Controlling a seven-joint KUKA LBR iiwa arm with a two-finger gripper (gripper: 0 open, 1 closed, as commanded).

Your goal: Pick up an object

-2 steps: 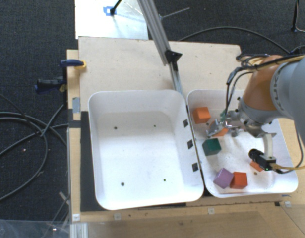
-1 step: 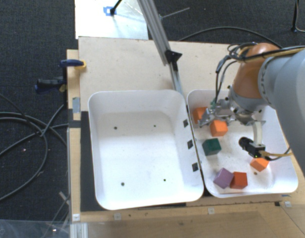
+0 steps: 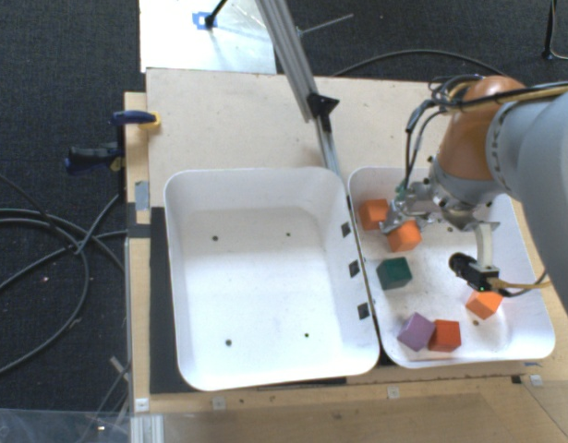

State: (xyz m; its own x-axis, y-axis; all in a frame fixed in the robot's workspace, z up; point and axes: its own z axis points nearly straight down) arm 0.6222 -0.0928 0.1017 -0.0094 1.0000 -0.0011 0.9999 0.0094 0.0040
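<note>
Orange block (image 3: 404,236), small, cube-shaped

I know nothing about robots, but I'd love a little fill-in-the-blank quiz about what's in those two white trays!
1. All the blocks lie in the ___ bin.
2. The block near that bin's middle is dark ___.
3. The purple block touches a ___ block.
4. The gripper is beside two ___ blocks.

Missing words: right; green; red; orange

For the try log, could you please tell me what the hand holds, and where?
It cannot be told: the hand sits over an orange block in the right bin, grip hidden.
</note>
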